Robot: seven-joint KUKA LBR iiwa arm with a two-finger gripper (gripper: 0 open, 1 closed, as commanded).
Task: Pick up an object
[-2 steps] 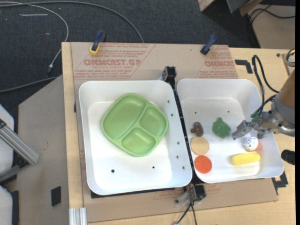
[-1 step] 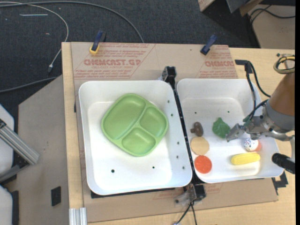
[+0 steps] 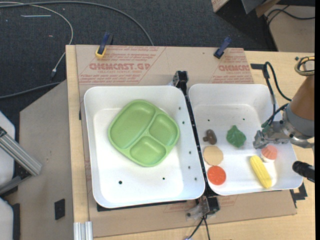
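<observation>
1. Camera view gives us the gripper [image 3: 268, 143] low over the right bin [image 3: 227, 95], directly above a small pink-and-white object [image 3: 270, 153] near that bin's right wall.
2. We cannot tell how its fingers stand, nor whether they touch that object.
3. Just below lies a yellow corn cob [image 3: 261, 171], tilted toward the bin's front corner.
4. Leftward we see a green broccoli piece [image 3: 236, 136], a small brown item [image 3: 210, 136], a beige disc [image 3: 214, 156] and an orange disc [image 3: 216, 175].
5. We find a green divided plate [image 3: 144, 132] in the left bin [image 3: 102, 181].
</observation>
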